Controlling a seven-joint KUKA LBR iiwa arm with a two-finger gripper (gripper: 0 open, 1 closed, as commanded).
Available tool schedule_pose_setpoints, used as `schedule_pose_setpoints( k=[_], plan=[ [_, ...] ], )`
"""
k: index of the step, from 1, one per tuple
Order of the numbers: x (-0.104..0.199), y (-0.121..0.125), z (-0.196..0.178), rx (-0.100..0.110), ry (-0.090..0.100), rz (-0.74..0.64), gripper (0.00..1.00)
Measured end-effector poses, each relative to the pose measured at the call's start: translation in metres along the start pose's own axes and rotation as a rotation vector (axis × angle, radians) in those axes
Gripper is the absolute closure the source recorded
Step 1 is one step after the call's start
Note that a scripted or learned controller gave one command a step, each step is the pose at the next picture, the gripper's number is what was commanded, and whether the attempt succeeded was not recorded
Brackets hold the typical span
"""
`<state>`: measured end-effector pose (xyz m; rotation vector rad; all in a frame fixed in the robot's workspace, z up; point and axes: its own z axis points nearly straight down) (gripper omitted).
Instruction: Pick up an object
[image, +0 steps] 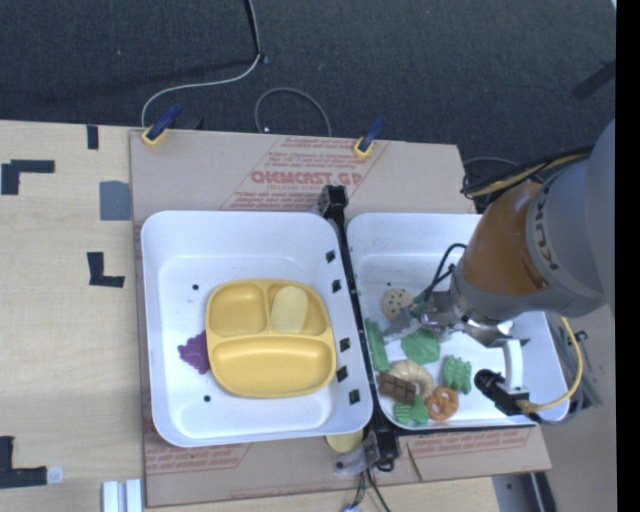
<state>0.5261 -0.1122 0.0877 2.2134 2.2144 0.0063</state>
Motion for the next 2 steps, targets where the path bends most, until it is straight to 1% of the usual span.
schedule_pose_setpoints(
  k=[1, 2],
  plan=[
    [-0.001, 0.001, -0.01, 0.001, -0.001, 0.001, 1.0],
    [0.079, 0.02, -0.102, 0.002, 0.008, -0.01, 1.0]
  ],
)
